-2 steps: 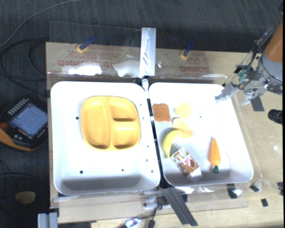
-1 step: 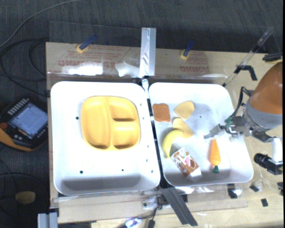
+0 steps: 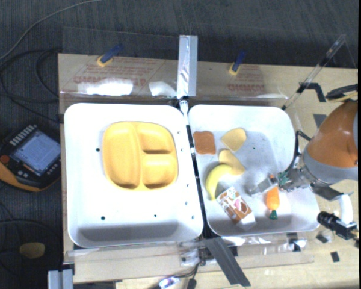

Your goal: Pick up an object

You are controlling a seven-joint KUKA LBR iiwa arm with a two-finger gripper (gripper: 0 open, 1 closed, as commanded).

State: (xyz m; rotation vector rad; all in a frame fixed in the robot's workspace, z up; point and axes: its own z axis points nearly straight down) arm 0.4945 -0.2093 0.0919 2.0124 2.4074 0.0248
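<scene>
The right bin holds several small items. A brown square piece lies at its far left, with two pale yellow pieces beside it. A yellow banana-shaped item lies below them. A small printed carton sits near the front wall. An orange carrot with a green tip lies at the front right. My gripper reaches in from the right and hangs just above and left of the carrot, low in the bin. Nothing shows held in it.
The left bin holds a yellow divided tray. The arm's orange band stands over the right bin's right wall. A handheld pendant lies on the floor at the left. Clamps and cables sit at the bench's front right.
</scene>
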